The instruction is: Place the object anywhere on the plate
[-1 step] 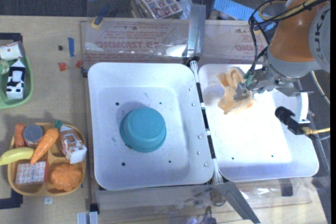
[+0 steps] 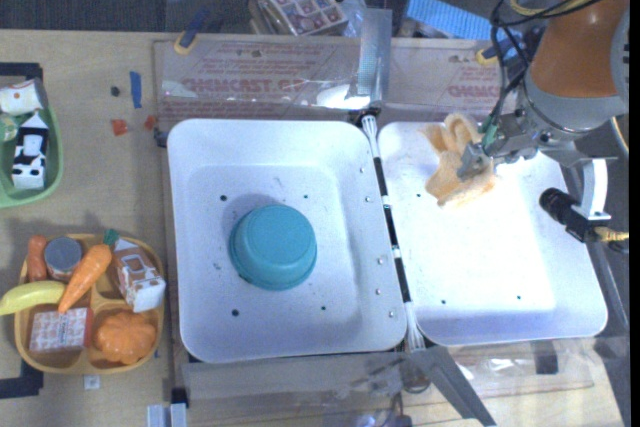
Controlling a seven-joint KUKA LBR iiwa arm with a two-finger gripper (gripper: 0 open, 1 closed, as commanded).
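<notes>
Nearest, the round teal plate (image 2: 273, 246) lies upside-down-bowl-like in the left bin (image 2: 200, 165), smooth and matte. In the right bin (image 2: 520, 305), the pincer (image 2: 478, 160) sits at a pale orange, soft-looking, lumpy object (image 2: 455, 177) near the far rim; whether it is clenched cannot be told. Judged best: lift clear of the divider, then lower over the plate's centre.
</notes>
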